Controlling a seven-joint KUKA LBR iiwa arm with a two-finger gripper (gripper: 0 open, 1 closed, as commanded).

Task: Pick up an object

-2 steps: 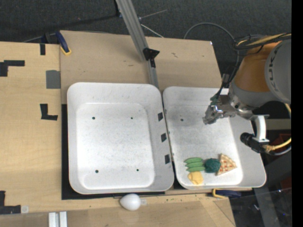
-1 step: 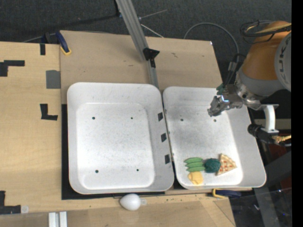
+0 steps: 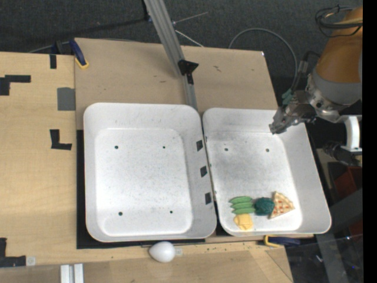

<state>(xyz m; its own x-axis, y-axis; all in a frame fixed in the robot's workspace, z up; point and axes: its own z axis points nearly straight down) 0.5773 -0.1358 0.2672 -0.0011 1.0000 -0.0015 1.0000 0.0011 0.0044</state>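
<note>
Tool [image 3: 278,126] position: at the upper right edge of the right bin [image 3: 306,158], hanging from the grey and orange arm [image 3: 337,63] that enters from the right side of the view. Its dark tip sits over the bin's far right corner, and nothing is seen between its parts; whether it is open or closed cannot be told at this size and angle. Contents of the right bin: a small cluster of toy food pieces near its front edge, well apart from the tool. The cluster comprises a green pod-shaped piece [image 3: 240,203], a dark green broccoli-like piece [image 3: 264,205] just beside it, a pizza slice [image 3: 283,205] touching or nearly touching the broccoli piece on its right, and a yellow piece [image 3: 243,221] in front of the green one. Left bin [image 3: 94,158]: lies alongside the right bin, their inner rims meeting. Worktop [image 3: 129,69]: a white egg-shaped object [image 3: 162,252] rests just in front of the left bin, and a metal rail [image 3: 168,34] slants down from the top toward the junction of the bins.
</note>
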